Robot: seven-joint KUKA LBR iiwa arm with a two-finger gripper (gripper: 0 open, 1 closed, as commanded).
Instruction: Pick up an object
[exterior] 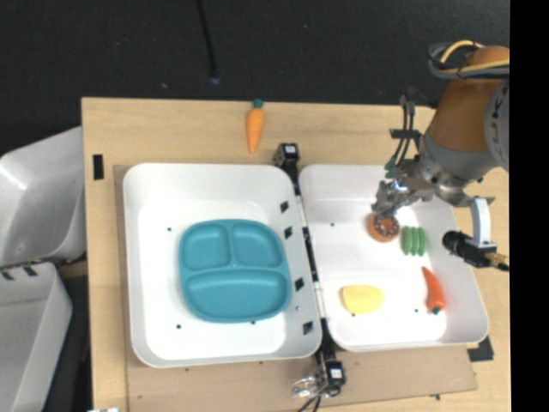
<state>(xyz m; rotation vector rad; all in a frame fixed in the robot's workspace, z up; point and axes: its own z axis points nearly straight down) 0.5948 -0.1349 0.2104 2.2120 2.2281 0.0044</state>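
Observation:
My gripper (pixel 385 209) hangs low over the right bin (pixel 343 197), directly above a small round brown-orange object (pixel 384 227) and touching or nearly touching its top. Just right of that lies a green ridged piece (pixel 414 241). An orange-red carrot-like piece (pixel 434 289) rests near the bin's right side, and a yellow lump (pixel 362 298) lies near the front. The arm's orange band (pixel 459 114) rises at the upper right.
The left bin (pixel 146 196) holds a teal divided plate (pixel 233 269). An orange carrot toy (pixel 255 127) lies on the wooden bench behind the bins. A black clamp (pixel 286 154) sits where the bins meet at the back.

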